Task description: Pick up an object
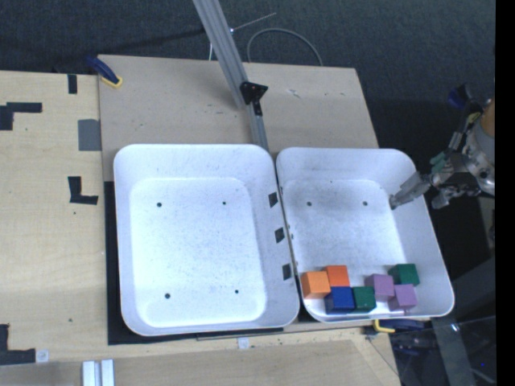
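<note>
A metal pole (221, 34) slants across the far bench (161, 95), a blue clamp (103, 69) at its far-left corner, black tape marks (76, 187) left.

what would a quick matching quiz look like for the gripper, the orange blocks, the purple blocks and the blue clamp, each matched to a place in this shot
Things:
1. gripper
2. orange blocks
3. purple blocks
4. blue clamp

Places:
A. right bin, front edge, left part of the cluster
B. bench, far left corner
C. over the right bin's right rim
D. right bin, front edge, right part of the cluster

Pairs: 1-C, 2-A, 3-D, 4-B
</note>
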{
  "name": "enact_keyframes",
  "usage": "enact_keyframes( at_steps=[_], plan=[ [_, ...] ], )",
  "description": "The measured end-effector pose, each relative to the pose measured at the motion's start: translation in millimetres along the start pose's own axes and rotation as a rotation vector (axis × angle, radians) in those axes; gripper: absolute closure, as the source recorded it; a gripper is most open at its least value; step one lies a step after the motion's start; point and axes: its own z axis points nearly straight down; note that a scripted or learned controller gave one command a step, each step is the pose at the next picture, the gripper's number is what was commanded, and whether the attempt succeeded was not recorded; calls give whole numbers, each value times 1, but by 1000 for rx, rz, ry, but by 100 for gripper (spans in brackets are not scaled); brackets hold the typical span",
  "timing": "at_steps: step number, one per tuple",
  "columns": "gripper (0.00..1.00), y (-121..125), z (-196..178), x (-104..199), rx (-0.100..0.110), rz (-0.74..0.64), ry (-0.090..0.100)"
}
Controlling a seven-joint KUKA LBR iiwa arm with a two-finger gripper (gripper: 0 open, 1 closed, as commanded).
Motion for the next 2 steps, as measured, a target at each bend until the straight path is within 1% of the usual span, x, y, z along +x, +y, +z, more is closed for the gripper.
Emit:
enact_keyframes(
  at_steps=[1,2],
  plan=[
    [0,-37,137,12,9,2,4],
    [0,-14,186,56,2,-3,2]
  ],
)
